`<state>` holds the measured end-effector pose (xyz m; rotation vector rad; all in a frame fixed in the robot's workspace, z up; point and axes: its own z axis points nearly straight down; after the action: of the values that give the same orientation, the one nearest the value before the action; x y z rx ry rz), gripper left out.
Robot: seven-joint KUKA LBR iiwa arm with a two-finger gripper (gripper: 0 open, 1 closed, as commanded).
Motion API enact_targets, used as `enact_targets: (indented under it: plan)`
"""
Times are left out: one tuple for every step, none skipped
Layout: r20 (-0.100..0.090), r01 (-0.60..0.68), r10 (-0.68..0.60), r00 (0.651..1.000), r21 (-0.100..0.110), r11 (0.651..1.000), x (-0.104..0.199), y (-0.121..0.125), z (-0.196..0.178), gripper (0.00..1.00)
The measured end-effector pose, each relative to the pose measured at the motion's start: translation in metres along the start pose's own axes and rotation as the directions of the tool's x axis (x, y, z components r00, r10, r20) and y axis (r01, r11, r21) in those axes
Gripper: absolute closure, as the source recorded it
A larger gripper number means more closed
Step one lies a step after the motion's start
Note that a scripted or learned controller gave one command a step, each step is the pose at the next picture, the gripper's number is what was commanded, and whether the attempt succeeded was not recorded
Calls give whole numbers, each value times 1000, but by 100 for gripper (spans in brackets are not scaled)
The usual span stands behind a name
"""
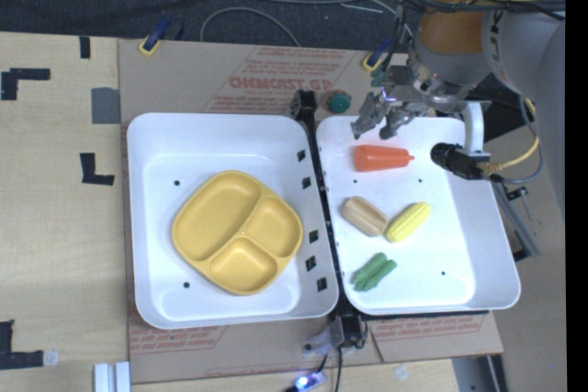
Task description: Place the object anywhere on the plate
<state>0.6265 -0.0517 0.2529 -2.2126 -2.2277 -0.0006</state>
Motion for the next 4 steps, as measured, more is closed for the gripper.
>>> enact_targets:
  plan:
    - [1, -1, 1, 1000, 1, 1000, 53, 18, 11, 100]
    - [1, -1, 1, 1000, 0, 1000, 100, 23, 10, 100]
    - [1, -2, 2, 1000, 1, 1000, 143, 33, 19, 100]
    - [1, 0, 0, 1000, 2, 1000, 202, 33, 37, 100]
